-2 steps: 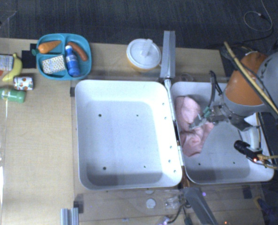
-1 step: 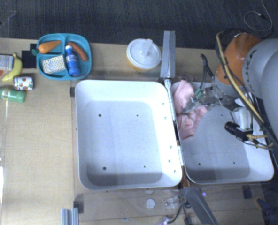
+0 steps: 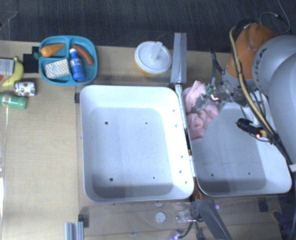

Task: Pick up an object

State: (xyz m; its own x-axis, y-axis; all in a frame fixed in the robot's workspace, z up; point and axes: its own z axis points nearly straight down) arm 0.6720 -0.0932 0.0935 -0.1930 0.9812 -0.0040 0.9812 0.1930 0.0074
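Right now your gripper (image 3: 211,97) sits at the pink cloth (image 3: 197,111) crumpled in the right bin's (image 3: 238,181) far-left corner; the cloth lies just left and below it. Grip state: cannot tell.

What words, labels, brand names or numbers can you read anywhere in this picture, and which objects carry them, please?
No text can be read in this view.
Small carton at the bench's left edge: red and white print, too blurred to read.
Small can: a patterned label, too small to read.
Blue bottle in the blue tray: a pale label patch, illegible.
Green bottle: no legible marking.
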